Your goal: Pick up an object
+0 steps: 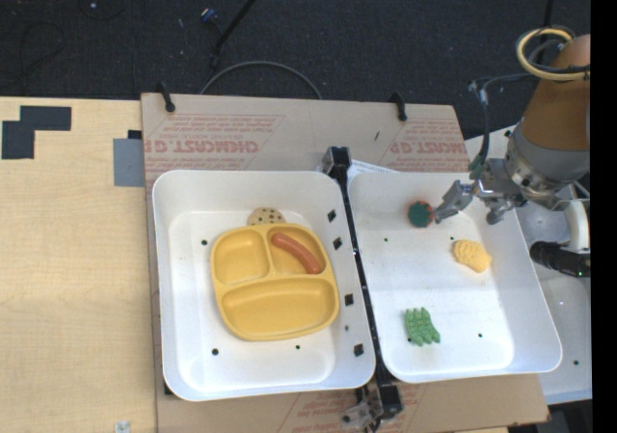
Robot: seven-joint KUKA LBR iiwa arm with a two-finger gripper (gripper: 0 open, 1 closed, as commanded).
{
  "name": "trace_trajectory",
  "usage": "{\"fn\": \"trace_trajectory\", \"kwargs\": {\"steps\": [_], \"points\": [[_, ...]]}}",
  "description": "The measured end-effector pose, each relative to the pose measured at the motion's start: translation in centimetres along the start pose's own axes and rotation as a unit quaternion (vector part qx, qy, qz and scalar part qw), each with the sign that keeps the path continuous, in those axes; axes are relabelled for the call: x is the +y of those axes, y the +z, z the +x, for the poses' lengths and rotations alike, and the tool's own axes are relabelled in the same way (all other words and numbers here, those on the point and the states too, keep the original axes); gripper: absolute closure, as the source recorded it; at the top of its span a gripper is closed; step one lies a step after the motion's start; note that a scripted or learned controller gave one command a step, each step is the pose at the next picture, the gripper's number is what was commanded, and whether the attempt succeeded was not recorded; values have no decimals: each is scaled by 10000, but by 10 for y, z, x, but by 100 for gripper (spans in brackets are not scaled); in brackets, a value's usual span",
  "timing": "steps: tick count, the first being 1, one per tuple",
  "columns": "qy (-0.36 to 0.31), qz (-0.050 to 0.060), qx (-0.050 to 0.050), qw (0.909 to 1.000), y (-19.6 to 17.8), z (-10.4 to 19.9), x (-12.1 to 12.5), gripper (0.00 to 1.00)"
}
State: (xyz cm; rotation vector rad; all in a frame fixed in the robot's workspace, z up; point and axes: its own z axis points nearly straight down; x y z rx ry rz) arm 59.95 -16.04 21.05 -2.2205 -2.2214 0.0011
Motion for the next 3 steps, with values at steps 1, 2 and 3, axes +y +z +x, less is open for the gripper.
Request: {"fn": "trace_trajectory", "kwargs": {"steps": [1,2,3], "points": [[5,34,8,10000,61,-6,-4,0],[7,38,14,10000,117,4,-9,0],[10,17,7,10000,123,4,-10,0]]}}
